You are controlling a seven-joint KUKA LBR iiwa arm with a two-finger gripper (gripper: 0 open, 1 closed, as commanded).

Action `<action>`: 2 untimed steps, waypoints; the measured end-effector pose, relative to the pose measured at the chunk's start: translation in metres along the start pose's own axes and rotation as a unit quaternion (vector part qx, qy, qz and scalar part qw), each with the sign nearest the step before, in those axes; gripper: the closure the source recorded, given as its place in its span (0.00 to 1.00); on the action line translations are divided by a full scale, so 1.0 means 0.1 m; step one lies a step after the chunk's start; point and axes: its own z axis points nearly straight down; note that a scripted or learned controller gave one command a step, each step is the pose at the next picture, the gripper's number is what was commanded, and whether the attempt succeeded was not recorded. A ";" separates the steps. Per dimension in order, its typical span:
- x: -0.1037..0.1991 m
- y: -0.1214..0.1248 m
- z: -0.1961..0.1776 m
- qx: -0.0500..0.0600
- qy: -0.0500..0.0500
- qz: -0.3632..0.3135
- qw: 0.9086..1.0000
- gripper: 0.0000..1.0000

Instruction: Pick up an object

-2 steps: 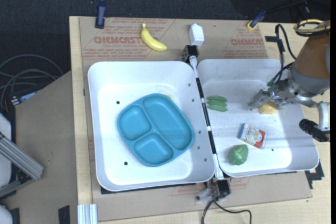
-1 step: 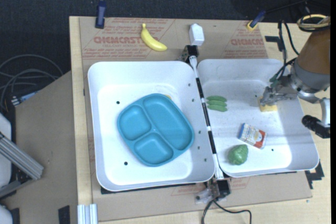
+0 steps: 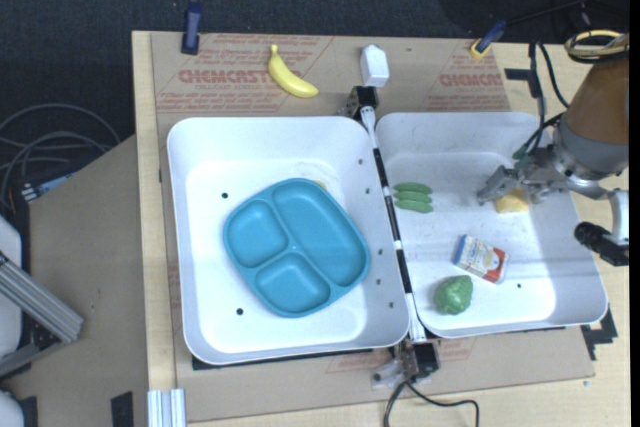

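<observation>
Gripper (image 3: 508, 187) position: low over the far right part of the right bin (image 3: 560, 305), at the end of the grey arm (image 3: 600, 130) that enters from the right. Its fingers point left and down toward a small yellow object (image 3: 513, 204), which lies directly under the fingertips. Finger state: cannot tell; the fingers merge with the wrist hardware and no gap or closure is resolvable. Whether the yellow object is gripped or merely lies beneath also cannot be told.

Bench (image 3: 150, 215): a tan board carrying two shallow white bins side by side.

Left bin (image 3: 200, 165): contains one blue divided tray (image 3: 293, 246) with three compartments, lying flat near the bin centre.

Right bin contents, in descending size:
- Small carton (image 3: 480, 258), white, red and blue, lying tilted near the bin centre.
- Green lumpy object (image 3: 453, 295), at the near edge, just left of and nearer than the carton.
- Green pod-shaped object (image 3: 413, 196), at the left wall, beside the divider between the bins.
- Yellow object, under the gripper, well apart from the other three.

Outside the bins, on the far strip of the board: a yellow banana (image 3: 289, 76), lying left of centre.
</observation>
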 end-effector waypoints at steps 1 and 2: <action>0.00 0.01 -0.10 -0.001 -0.001 0.000 1.000 1.00; 0.00 0.01 -0.10 -0.001 0.000 0.000 1.000 0.00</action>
